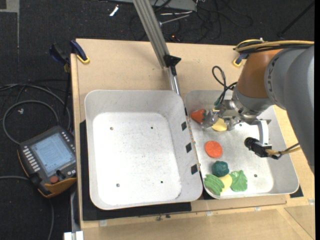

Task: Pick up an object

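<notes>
Currently: gripper (216, 121) low in rt bin (285, 184), finger state can't tell, yellow obj (220, 126) touching at its 5 o'clock, orange obj (198, 115) at 10, red disc (214, 148) at 6.

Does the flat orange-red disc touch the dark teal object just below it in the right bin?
Apart. The camera view shows a strip of white bin floor between the orange-red disc and the dark teal object in the right bin.

The gripper (216, 119) sits low in the right bin (285, 181), touching a yellow piece (220, 127) beside an orange piece (198, 115), with 2 bins on the bench (125, 64).
</notes>
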Robot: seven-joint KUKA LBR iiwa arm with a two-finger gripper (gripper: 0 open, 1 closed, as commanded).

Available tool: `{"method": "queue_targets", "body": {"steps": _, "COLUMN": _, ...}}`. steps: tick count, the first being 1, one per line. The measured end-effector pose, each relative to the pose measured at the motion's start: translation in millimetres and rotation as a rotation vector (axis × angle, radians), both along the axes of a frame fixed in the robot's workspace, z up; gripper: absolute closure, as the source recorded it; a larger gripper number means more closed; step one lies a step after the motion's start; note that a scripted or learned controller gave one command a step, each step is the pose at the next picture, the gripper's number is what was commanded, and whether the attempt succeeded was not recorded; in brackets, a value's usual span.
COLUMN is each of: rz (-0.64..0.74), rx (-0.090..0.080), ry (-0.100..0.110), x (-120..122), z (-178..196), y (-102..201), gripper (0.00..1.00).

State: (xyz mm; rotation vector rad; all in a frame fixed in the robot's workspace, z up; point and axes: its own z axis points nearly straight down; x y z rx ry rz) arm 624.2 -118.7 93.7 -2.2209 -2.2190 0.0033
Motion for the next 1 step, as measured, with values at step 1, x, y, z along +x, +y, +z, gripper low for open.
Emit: {"method": "queue_targets", "body": {"steps": 1, "rz": -0.001, "rx": 0.000, "ry": -0.004, "x": 1.0, "z": 11.9, "y": -0.1, "gripper": 1.00}}
